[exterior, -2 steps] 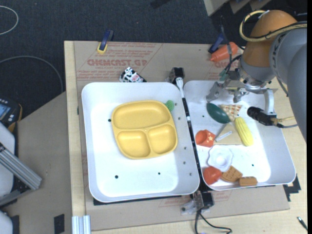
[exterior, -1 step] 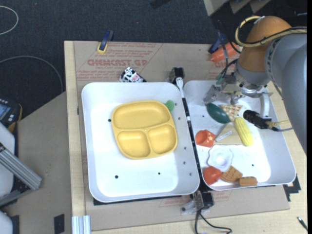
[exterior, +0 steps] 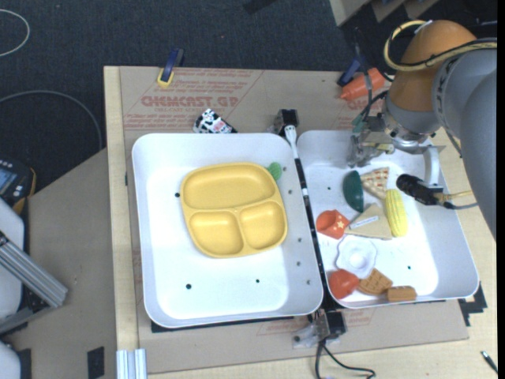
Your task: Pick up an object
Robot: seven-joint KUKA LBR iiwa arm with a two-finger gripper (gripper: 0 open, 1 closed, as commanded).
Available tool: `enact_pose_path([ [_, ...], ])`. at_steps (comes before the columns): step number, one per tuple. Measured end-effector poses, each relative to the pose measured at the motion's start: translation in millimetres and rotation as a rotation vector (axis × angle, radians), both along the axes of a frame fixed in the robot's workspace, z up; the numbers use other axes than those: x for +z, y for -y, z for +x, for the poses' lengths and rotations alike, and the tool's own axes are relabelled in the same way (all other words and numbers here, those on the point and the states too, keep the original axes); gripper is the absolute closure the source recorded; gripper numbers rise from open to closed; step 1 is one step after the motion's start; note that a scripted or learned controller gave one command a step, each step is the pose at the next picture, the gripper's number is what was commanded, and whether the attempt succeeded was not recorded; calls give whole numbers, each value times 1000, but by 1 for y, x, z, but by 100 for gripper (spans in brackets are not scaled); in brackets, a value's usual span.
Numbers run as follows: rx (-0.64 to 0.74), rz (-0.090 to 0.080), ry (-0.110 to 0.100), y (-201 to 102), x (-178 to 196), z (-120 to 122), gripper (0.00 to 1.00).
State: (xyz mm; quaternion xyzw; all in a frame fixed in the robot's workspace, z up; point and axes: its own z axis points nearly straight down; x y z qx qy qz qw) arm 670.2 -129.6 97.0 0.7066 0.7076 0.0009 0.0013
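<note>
Toy food in the right bin (exterior: 442, 279), tool (exterior: 368, 151) low at its far edge

I'd go for the corn cob (exterior: 395, 212) mid-bin across its width: light, stiff plastic, likely slick (neighbours crowd it). I can't tell the tool's state. The smooth white floor may let it slide; the yellow tray (exterior: 233, 208) fills the left bin (exterior: 158, 275).

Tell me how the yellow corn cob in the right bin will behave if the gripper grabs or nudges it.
The corn cob looks like rigid toy plastic, so probably stiff and light. Its rounded, elongated shape suggests it may roll sideways if nudged. It lies close beside a pale wedge, which could shift too. A grasp across its narrow width seems likeliest to hold.
</note>
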Motion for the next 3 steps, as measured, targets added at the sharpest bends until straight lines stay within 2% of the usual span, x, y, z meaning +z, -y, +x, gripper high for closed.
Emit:
enact_pose_path([
  [2, -2, -2, 7, 13, 115, 4, 100],
  [3, -1, -1, 2, 14, 129, 5, 100],
])
